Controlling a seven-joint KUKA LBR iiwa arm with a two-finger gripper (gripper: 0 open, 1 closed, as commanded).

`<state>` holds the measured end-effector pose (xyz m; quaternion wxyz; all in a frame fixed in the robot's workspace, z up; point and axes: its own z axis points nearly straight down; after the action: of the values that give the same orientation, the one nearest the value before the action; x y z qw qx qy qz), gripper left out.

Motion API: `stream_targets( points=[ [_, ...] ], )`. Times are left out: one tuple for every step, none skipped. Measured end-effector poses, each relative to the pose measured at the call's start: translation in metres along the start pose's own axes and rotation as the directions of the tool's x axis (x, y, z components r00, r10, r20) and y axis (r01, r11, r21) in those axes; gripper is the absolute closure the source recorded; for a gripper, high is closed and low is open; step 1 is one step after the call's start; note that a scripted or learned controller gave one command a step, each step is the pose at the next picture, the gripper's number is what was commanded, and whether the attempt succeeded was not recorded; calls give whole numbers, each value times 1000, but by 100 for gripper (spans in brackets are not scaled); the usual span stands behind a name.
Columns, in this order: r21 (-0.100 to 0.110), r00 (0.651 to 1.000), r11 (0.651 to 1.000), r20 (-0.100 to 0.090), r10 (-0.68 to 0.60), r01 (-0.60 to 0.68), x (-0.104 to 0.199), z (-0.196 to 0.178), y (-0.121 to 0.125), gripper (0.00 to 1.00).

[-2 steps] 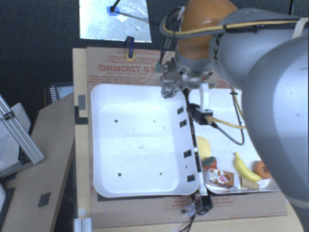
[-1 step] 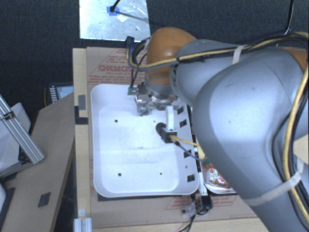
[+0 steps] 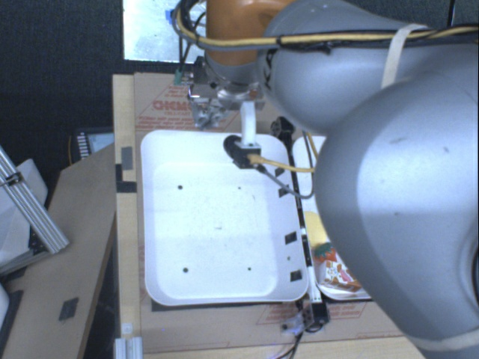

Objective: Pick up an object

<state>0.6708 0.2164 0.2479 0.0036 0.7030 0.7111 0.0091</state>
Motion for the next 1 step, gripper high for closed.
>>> stream_targets(
  points=[
    [32,1000,999,9,2,-2,20,100,-91,100]
  ],
)
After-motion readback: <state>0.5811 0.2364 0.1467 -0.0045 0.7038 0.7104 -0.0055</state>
